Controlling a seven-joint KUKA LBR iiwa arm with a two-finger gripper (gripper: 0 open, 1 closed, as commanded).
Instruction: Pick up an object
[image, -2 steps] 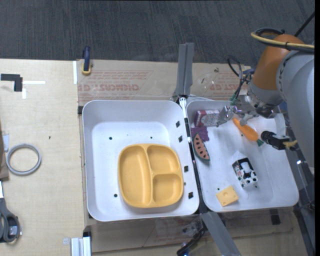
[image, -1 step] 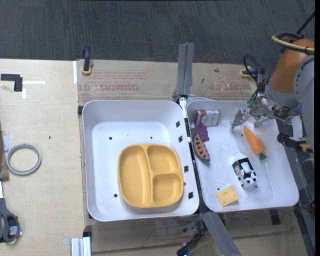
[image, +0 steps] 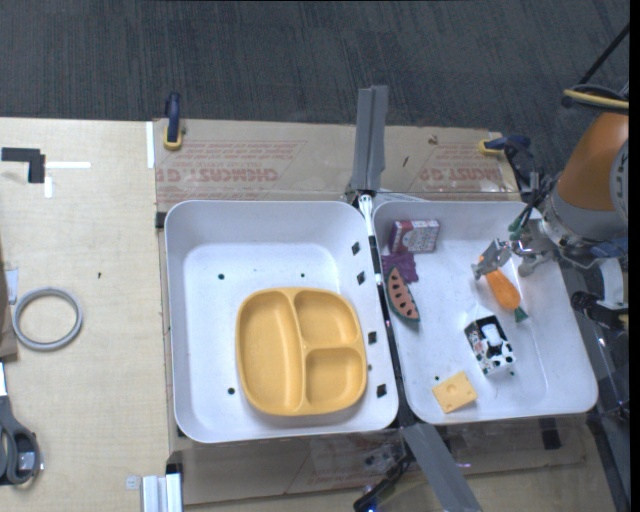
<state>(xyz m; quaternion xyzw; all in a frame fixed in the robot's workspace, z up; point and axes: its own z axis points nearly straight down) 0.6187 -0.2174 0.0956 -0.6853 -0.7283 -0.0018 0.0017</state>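
In the right bin (image: 560, 390), an orange toy carrot (image: 503, 288) with a green tip lies near the right wall. My gripper (image: 503, 259) hangs directly above the carrot's upper end, close to it or touching it. In the same bin are a purple box (image: 416, 237), a watermelon slice (image: 402, 296), a black and white cow toy (image: 489, 346) and a yellow cheese wedge (image: 454, 392). A yellow divided plate (image: 301, 350) lies in the left bin (image: 200, 250).
The arm (image: 595, 175) comes in over the right bin's far right corner. On the wooden bench to the left lie a grey tape ring (image: 45, 318) and scissors (image: 18, 455). Clamps (image: 173, 122) hold the cardboard behind the bins.
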